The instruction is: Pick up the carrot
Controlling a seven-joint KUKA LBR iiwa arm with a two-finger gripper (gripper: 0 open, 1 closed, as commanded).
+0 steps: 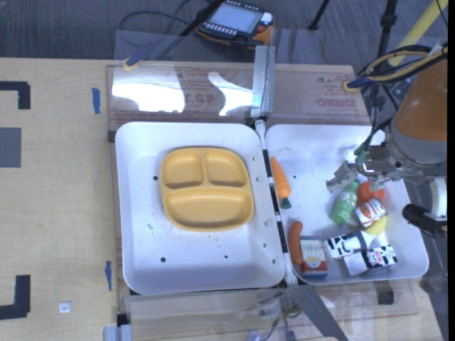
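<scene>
My gripper point(353, 174) hangs over the right bin point(313, 144), near its right edge, above a cluster of toy food. My two fingers point(340, 179) are spread apart, with nothing between them. Just beneath them sit a green bottle point(344, 206) and a small red and yellow item point(372, 212). The carrot point(281, 182) lies well apart from me, along the right bin's left edge, green top pointing toward the front. A yellow divided plate point(206, 188) rests in the left bin point(135, 212).
</scene>
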